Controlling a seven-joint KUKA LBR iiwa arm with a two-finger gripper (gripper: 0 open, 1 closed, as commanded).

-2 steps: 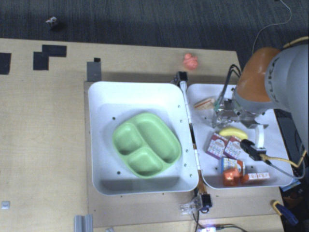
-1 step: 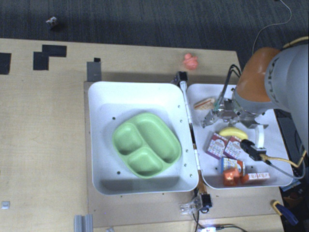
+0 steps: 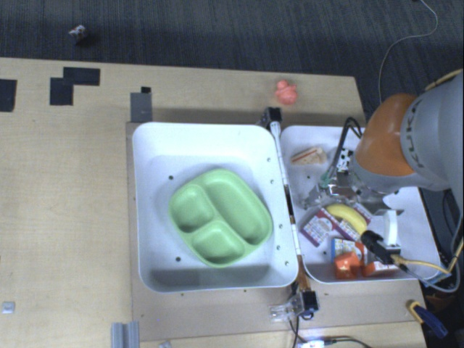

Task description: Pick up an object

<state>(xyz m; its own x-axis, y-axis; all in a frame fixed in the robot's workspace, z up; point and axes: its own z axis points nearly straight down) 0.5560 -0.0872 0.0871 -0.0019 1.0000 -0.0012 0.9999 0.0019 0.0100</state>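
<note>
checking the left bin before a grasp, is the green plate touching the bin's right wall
Apart. The camera view shows bare white floor between the green plate and the left bin's right wall.

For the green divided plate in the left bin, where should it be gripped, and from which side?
Probably the green divided plate's raised outer rim, pinched from above. It lies flat and face up in the left bin, so its underside can't be reached. The rim toward the right bin looks nearest the arm, whose hand is over the clutter there.
</note>
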